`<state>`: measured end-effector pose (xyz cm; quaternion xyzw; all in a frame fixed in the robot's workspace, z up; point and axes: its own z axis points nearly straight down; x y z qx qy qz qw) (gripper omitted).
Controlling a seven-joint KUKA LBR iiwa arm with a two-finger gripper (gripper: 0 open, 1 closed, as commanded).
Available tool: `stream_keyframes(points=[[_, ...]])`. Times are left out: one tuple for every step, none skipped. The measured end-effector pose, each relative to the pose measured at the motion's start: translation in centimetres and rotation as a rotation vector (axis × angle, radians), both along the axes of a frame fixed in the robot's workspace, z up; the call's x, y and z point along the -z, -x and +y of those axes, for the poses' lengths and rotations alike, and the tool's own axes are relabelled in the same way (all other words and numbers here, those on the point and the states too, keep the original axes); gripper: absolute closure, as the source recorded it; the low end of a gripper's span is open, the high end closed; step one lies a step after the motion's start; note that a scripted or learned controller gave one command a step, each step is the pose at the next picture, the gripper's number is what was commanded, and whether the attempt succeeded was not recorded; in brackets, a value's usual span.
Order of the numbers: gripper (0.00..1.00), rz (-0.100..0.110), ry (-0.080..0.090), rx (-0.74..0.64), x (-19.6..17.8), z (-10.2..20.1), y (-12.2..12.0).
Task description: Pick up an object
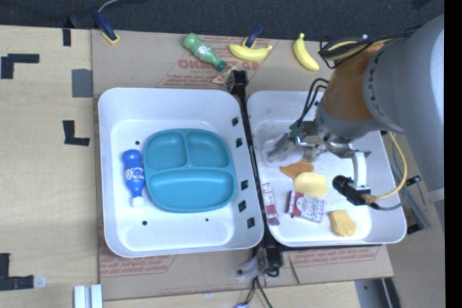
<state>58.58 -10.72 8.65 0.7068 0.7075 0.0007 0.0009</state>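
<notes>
My gripper [289,146] hangs low in the right bin [375,231], grip state unclear, nothing lifted yet.

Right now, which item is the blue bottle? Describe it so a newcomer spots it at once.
Look at the left bin, the one holding the big blue divided plate. Just left of that plate lies the small blue bottle, lengthwise, white cap toward the near edge. It is darker blue than the plate and carries a pale label.

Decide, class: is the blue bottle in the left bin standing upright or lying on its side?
Lying on its side. The blue bottle shows its full length flat on the left bin's floor, white cap toward the near edge, beside the blue tray.
</notes>
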Motion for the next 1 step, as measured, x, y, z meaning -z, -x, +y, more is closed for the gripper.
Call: stream_keyframes(points=[[0.00, -0.004, 0.002, 0.000, -0.03, -0.12, 3.48]])
